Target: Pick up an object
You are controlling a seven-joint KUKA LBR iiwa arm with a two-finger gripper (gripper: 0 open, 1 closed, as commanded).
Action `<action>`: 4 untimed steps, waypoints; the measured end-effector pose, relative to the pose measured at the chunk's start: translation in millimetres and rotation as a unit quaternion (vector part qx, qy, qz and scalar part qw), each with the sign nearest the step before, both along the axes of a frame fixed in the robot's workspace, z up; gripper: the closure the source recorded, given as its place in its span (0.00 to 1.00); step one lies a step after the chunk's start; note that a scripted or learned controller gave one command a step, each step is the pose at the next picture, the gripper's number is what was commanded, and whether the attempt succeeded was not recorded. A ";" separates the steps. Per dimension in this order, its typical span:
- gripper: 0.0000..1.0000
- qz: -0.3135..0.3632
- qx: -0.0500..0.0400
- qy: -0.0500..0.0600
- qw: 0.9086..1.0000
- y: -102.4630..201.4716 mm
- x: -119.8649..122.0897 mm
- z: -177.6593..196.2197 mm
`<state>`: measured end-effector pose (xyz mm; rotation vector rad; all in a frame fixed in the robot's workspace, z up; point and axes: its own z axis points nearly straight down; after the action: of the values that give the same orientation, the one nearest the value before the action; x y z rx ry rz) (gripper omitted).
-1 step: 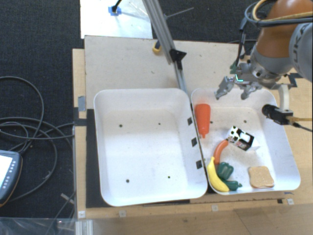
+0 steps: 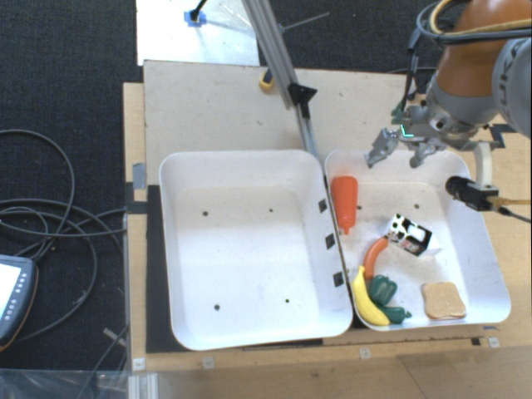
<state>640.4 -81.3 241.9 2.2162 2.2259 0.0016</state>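
While hovering spread and empty, two-finger metal gripper (image 2: 401,151) above orange carrot-shaped toy (image 2: 344,202).
Approach step; next, probably descending leftward onto it.

The arm (image 2: 486,48) runs off the top and right edges, so its base is cut off. The tablet (image 2: 12,293) at the left edge shows only in part. The black-and-white box (image 2: 410,235) carries print too small to read. The banana (image 2: 368,299) partly hides the green toy (image 2: 386,294) beside it.
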 end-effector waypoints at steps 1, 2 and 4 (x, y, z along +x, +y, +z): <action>0.00 -0.001 0.000 0.002 1.000 6.5 -7.9 -50.4; 0.00 -0.002 0.000 0.002 1.000 -2.1 -13.9 -100.8; 1.00 -0.001 0.000 -0.008 1.000 -1.5 -7.7 -120.6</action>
<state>632.7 -82.8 121.3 2.2112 2.2151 0.0204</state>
